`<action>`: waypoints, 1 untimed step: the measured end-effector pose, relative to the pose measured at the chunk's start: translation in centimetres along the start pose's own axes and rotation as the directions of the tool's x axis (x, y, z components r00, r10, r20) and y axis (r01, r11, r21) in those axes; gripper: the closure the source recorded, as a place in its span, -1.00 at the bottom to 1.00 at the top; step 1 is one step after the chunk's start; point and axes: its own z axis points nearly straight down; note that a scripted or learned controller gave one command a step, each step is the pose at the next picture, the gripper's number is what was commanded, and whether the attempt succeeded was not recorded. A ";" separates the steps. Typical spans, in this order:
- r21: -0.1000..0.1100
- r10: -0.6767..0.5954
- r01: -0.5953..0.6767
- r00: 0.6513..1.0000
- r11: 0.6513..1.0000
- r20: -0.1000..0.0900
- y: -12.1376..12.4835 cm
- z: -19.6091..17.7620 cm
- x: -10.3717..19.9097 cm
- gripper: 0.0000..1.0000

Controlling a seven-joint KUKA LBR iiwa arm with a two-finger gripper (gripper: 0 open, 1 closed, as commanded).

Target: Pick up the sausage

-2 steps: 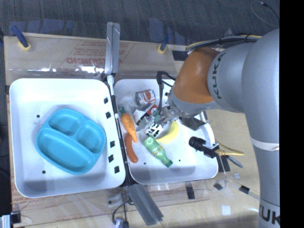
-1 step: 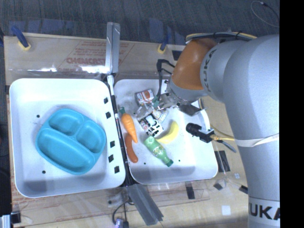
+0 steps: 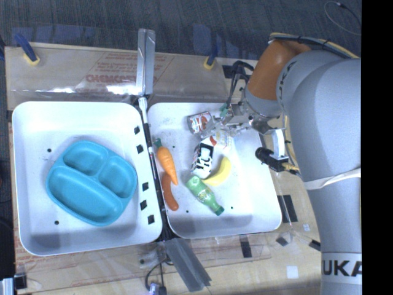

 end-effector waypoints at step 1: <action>0.005 -0.007 0.007 1.000 1.000 -0.003 0.8 0.1 -0.5 -1.00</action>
